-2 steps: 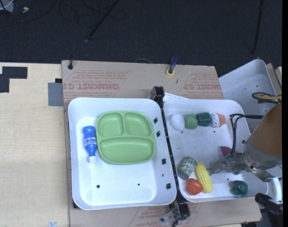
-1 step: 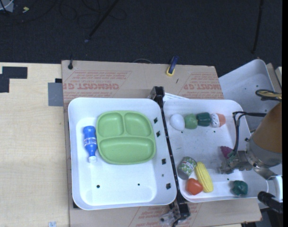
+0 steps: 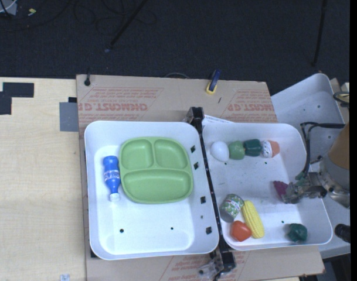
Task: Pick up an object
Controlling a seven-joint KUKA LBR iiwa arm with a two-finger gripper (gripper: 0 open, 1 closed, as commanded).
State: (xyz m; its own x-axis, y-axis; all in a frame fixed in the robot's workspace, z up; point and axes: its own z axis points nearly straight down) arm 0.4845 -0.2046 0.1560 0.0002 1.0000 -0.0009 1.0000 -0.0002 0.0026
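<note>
Nearest the camera, along the front wall of the right bin (image 3: 319, 242), lie a dark green piece (image 3: 296, 232), a yellow corn cob (image 3: 252, 219) with a red tomato-like piece (image 3: 241, 230) touching it, and a small tin (image 3: 231, 207) just beside them. Farther back, at the bin's right wall, the tool (image 3: 296, 191) hangs low, and a small purple object (image 3: 281, 187) lies just to its left, apparently touching the tip (whether it sits in the tool's grip, or how wide the tool stands, I cannot tell). That piece looks like the likeliest pick; its long axis is too blurred to read. Along the far wall sits a row: white egg (image 3: 219, 151), green pieces, orange end. The left bin (image 3: 108, 239) holds a green tray (image 3: 156, 170) and blue bottle (image 3: 111, 176).
</note>
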